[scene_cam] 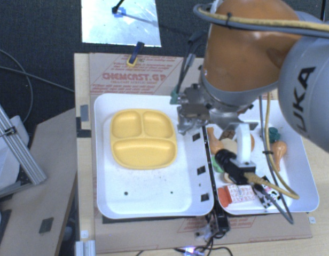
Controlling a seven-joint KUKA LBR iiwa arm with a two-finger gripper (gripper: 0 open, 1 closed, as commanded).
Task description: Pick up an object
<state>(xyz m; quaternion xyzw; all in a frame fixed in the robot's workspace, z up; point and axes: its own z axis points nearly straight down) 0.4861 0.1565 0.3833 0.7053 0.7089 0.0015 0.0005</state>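
Nearest, a red-and-white packet (236, 194) lies in the near left corner of the right bin (308, 192). Farther back on that bin's right side lies an orange pear-shaped toy (279, 151). A yellow divided plate (143, 138) sits in the far half of the left bin (148, 199). The gripper (192, 116) hangs above the far end of the wall between the bins, just right of the plate. Whether the claw is open or closed cannot be told. Beyond lies printed cardboard (135, 77).
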